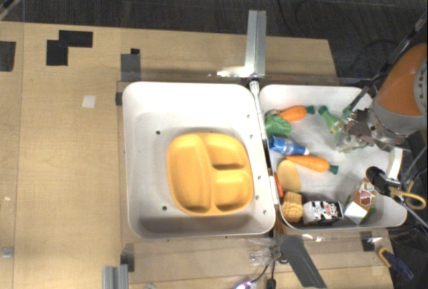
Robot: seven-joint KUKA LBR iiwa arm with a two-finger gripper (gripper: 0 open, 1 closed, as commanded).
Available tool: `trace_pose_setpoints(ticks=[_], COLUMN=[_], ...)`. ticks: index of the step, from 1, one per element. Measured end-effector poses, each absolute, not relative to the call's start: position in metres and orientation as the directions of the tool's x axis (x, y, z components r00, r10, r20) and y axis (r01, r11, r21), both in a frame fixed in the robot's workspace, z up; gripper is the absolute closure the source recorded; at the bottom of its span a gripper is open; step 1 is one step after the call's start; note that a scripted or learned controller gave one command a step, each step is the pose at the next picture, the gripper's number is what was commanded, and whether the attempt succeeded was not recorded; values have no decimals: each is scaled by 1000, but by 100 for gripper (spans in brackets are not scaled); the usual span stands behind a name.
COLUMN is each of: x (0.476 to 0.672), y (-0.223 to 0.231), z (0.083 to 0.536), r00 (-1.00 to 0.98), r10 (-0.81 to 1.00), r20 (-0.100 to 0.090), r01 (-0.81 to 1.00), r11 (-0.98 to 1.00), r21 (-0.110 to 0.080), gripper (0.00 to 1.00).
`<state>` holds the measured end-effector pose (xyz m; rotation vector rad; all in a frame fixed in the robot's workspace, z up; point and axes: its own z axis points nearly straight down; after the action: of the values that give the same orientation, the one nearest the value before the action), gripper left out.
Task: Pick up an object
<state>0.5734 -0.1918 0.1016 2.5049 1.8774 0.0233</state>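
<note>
Gripper (pixel 349 134) hovered over the right bin (pixel 314 224), couldn't tell its state, probably needed dropping onto the toy carrot (pixel 309 163).

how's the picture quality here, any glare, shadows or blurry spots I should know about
In the camera view, light is even and soft; the left bin looks bright, with a soft shadow under the yellow divided tray. The arm at the right edge looks slightly blurred, and the gripper is hard to resolve against the right bin. Toys like the carrot stay fairly sharp.
</note>
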Motion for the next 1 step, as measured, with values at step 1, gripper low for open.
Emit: trace_pose_setpoints(ticks=[1], x=[591], y=[-196], z=[276], r00=[178], r10=[984], r20=[-1], r01=[984], r11=[-178], r21=[8], gripper=[100])
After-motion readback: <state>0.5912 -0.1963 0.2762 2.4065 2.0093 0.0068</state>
